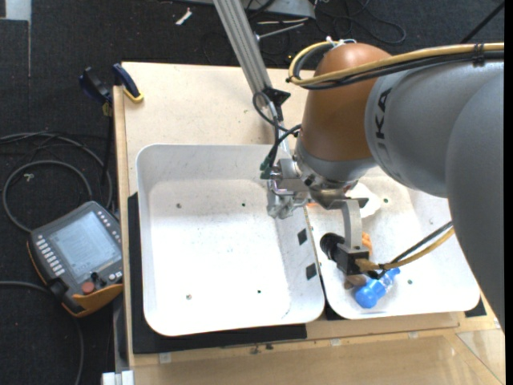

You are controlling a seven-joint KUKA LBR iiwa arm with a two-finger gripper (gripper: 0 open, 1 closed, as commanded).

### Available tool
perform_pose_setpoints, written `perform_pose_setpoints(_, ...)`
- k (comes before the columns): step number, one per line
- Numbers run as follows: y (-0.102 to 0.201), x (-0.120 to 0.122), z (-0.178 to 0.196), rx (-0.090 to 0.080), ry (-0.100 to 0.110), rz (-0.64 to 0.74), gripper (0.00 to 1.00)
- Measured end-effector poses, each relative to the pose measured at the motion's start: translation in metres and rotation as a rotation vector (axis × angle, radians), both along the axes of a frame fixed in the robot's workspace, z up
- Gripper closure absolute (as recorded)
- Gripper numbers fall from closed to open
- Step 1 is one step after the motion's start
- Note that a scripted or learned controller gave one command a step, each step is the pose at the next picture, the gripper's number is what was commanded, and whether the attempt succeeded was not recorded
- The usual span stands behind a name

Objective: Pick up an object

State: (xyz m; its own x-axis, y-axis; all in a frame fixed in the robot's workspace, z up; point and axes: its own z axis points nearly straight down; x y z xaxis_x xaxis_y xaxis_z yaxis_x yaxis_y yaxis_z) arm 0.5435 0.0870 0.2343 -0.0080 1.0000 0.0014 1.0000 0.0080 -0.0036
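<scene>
Metallic and boxy, the pincer [278,202] hangs over the seam where the two bins meet, at the right-hand wall of the left bin [207,251] (whether it is parted or closed I cannot tell from this angle). It holds nothing that shows. Above it the wrist swells into a glossy orange band and a smooth grey arm.

A blue object [371,293], rounded at one end and paler and narrower at the other, lies in the right bin [437,283] near its front edge, well apart from the pincer, lower and to its right. A small orange piece [366,240] lies just beyond it. Both bins are shallow, white and round-cornered, resting on a pale, speckled table [184,103].
</scene>
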Motion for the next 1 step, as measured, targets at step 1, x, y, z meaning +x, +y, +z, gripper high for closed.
perform_pose_setpoints(1, -0.0033, 0.0011, 0.0000, -0.001, -0.002, -0.008, 0.00)
